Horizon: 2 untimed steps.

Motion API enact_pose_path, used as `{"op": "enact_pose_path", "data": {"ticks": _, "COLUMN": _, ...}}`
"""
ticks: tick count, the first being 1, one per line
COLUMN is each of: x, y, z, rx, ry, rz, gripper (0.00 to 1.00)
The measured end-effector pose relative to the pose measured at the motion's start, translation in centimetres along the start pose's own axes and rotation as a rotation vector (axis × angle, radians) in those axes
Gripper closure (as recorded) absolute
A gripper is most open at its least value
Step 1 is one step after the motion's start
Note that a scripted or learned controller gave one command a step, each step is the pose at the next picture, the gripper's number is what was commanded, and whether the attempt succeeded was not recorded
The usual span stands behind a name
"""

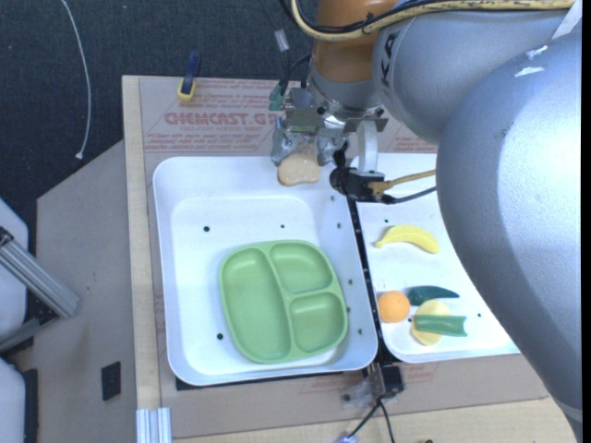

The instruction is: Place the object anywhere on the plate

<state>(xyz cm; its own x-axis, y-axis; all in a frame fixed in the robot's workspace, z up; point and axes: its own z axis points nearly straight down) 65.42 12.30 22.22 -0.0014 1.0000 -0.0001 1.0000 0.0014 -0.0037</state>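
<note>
The grey arm [499, 155] is the biggest thing here, sweeping in from the right and covering much of the right bin, with its orange band [355, 3] high at the top centre. Under it lies the worktop [148, 247], a brown board with red printed lettering along its far edge. On it sit two shallow white bins side by side: the left bin [185, 238] and the right bin [462, 266], their inner walls touching along a dark seam.

The green plate [282, 298], divided into three compartments, rests flat in the near half of the left bin, closer to the seam than to the bin's left wall.

The pincer [300, 160] hangs over the far right corner of the left bin, and a pale tan, rounded object [297, 171] sits right under its tip, at the bin's far rim. Whether the fingers are apart or clamped on that object I cannot tell. The object is well apart from the plate.

In the right bin lie a yellow banana [408, 238], then nearer the camera an orange ball [393, 306], just beside a dark green pepper-like piece [432, 294], and a yellow and green piece [436, 325] touching or nearly touching the ball.

A small blue and yellow clip [189, 77] stands at the worktop's far left edge.
</note>
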Motion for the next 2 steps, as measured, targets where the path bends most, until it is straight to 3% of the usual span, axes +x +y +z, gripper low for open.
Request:
{"op": "enact_pose_path", "data": {"ticks": 1, "x": -0.68, "y": -0.08, "z": -0.85, "rx": -0.004, "ry": -0.001, "rz": 0.002, "gripper": 1.00}}
{"op": "enact_pose_path", "data": {"ticks": 2, "x": -0.64, "y": -0.09, "z": -0.79, "rx": -0.003, "ry": -0.001, "rz": 0.001, "gripper": 0.00}}
